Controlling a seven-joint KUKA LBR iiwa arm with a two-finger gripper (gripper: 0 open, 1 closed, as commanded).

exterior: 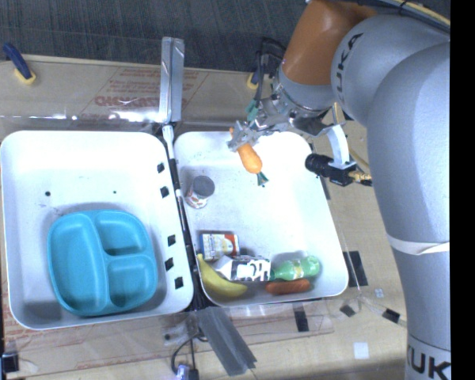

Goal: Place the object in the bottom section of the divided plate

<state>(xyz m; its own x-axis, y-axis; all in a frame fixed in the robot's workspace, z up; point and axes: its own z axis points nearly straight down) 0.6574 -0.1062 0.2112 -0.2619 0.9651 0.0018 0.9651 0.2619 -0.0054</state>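
Lighting: bright and even, delivered from overhead; the white bins (245, 212) are rendered close to overexposed, with wall detail washed out. Shadows: soft and short; a faint one is cast under the blue plate (103, 261) along its lower left edge, another under the small can (199, 188). Glare: a broad sheen is seen on the grey arm (404, 133) and on the orange band (321, 42) (mild, not clipped). Focus: moderately soft throughout; labels on the packages at the bin's near wall cannot be read. The dark floor along the top is left underexposed. Slight compression noise is noted.
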